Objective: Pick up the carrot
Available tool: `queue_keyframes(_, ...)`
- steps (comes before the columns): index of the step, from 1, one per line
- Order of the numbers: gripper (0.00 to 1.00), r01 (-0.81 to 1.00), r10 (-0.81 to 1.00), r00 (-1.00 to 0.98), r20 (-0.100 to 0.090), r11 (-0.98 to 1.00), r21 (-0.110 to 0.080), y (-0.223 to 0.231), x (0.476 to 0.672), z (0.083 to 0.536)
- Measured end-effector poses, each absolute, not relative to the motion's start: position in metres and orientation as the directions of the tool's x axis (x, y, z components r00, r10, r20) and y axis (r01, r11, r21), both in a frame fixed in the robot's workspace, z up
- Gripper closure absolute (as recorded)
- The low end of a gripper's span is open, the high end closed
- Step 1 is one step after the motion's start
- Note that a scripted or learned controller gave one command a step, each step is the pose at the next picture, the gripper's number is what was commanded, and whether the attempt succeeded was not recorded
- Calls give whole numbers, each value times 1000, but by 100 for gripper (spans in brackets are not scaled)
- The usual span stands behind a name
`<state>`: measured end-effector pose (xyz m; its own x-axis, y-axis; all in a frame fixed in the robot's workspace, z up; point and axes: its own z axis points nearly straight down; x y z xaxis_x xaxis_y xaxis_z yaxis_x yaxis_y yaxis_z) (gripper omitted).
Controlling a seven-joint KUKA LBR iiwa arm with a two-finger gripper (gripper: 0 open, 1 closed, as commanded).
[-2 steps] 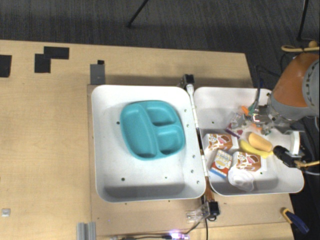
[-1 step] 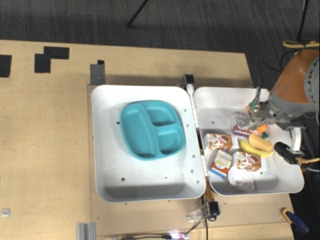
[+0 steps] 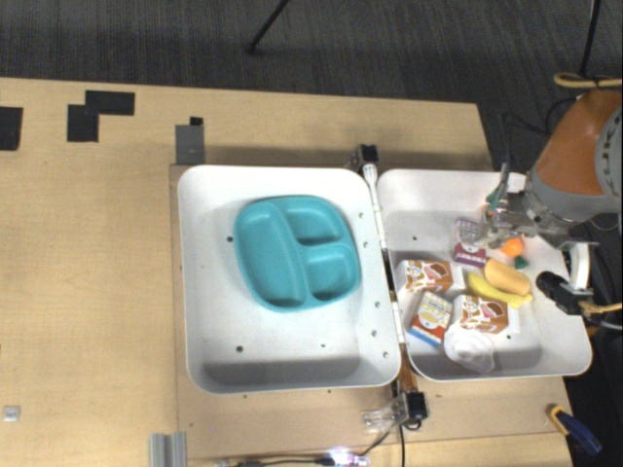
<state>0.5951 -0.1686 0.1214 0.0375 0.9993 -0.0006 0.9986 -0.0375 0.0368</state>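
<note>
Toward 3 o'clock of the right-hand shallow white plastic bin, the small orange toy carrot with a green tip lay just under the arm's two-finger gripper, touching the yellow plastic banana at its 6 o'clock. Gripper state: could not tell. Carrot judged light, stiff, smooth, likely slippery; best taken across its short orange body. Crowding snack packets sat at 9 o'clock.
</note>
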Motion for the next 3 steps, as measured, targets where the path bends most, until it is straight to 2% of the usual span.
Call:
queue_keyframes(1,100,921,921,-391,-5,391,5,-183,489,88)
queue_keyframes(2,0,921,921,-389,-7,389,8,-183,490,87)
queue_keyframes(3,0,858,858,-514,-7,514,8,-205,566,87)
